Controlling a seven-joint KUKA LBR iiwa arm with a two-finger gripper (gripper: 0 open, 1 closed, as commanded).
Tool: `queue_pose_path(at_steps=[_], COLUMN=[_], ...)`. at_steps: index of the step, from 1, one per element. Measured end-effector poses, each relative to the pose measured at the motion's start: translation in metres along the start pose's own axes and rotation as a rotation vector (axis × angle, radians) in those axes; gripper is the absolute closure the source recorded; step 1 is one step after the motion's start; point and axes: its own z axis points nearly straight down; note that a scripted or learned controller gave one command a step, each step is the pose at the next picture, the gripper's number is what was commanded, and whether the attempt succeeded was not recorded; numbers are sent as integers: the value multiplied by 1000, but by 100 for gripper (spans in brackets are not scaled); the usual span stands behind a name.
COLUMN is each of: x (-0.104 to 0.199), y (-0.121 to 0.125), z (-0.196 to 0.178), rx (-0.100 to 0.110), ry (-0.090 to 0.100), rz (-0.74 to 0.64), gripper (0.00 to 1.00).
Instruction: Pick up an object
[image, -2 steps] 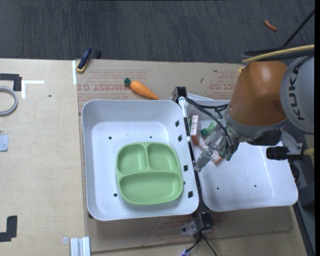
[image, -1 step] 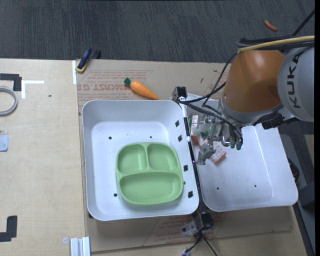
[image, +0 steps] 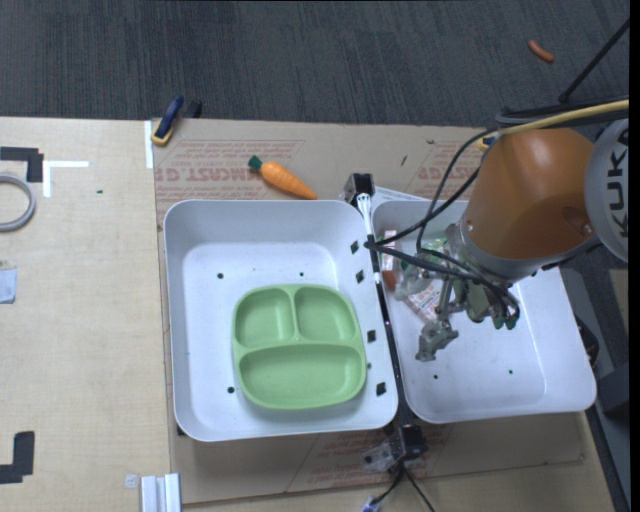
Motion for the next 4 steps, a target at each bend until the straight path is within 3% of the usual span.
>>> queue_pose_path(at_steps=[1, 2, 3, 4], x=[-12, -8, -11, 13], y=[3, -16, -19, -37], z=[0, 0, 0, 0], rx=[0, 0, 0, 0], ry=[-1, -1, -2, 0], rz=[-174, 33, -250, -293], gripper=[0, 0, 0, 0])
